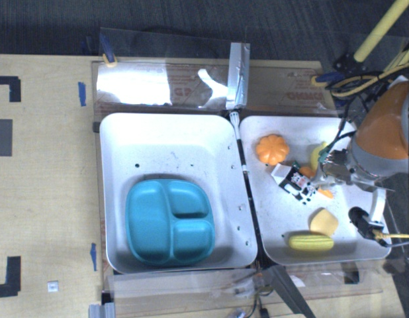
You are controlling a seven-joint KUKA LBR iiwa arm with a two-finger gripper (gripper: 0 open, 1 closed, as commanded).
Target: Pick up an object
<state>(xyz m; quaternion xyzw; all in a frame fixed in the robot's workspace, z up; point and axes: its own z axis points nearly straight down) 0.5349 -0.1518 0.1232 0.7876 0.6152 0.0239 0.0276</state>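
Yellow corn cob well below end effector, grip state unclear, beside orange pumpkin.

Blue tray, orange pumpkin

Bins: white, smooth, faintly glossy, plastic-looking. Divided tray: blue plastic, satin sheen. Bench looked like pale matt wood; the pumpkin appeared orange, smooth, slightly glossy.
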